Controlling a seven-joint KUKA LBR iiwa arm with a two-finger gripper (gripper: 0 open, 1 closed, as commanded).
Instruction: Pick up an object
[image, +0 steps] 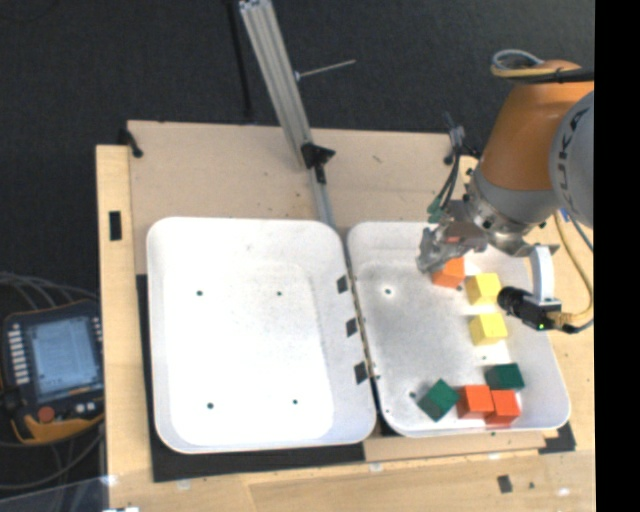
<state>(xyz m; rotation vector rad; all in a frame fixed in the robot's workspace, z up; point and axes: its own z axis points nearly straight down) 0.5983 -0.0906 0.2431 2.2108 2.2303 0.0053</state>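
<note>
My gripper (438, 252) hangs over the far part of the right bin (400, 330), low and close to the bin floor. An orange block (450, 272) lies right beneath its tip and is partly covered by it; whether the two touch I cannot tell. Two yellow blocks (482, 289) (488, 327) sit just to the right of it. Near the bin's front edge are a green block (437, 399), a second green block (505, 377) and two orange-red blocks (475, 400) (504, 405).
The left bin (245, 330) stands beside the right one, with small black clips along the shared rim. A slanted metal pole (290, 110) rises behind the bins. A teach pendant (55, 360) rests off the bench at the left.
</note>
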